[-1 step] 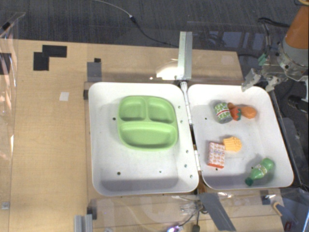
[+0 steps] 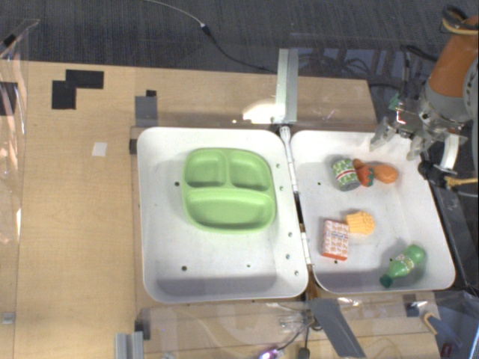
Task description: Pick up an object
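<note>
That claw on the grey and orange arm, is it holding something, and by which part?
Nothing. The two-finger gripper hangs open above the right white bin's far edge, with nothing between its fingers.

**Claw over the far right corner of the right bin**

The claw [image 2: 397, 142] hangs open above the right bin's [image 2: 441, 223] far right corner, nothing between its fingers. Near the far edge lie a small can [image 2: 344, 174] and a carrot [image 2: 376, 174], touching. Mid-bin sit a red packet [image 2: 336, 239] and yellow corn [image 2: 360, 223]; a green bottle [image 2: 403, 266] occupies the near right corner. The left bin [image 2: 161, 223] holds a green divided tray [image 2: 228, 189].
</note>
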You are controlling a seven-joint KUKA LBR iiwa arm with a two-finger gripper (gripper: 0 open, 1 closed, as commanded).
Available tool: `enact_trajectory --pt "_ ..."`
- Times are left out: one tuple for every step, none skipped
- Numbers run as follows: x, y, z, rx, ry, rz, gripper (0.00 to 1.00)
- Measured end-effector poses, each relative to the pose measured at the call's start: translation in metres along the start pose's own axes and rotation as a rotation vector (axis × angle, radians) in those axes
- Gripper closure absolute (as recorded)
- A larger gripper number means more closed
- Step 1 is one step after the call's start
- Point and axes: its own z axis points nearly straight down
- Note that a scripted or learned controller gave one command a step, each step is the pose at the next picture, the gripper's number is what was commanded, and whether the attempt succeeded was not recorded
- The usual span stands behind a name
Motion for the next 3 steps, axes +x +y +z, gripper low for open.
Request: enact_trajectory --pt "0.047 -0.015 0.068 -0.001 0.000 0.032 0.00" --pt "0.044 -0.082 0.066 -0.005 0.005 0.299 0.00" --pt "0.083 -0.027 0.067 0.016 -0.005 0.484 0.00"
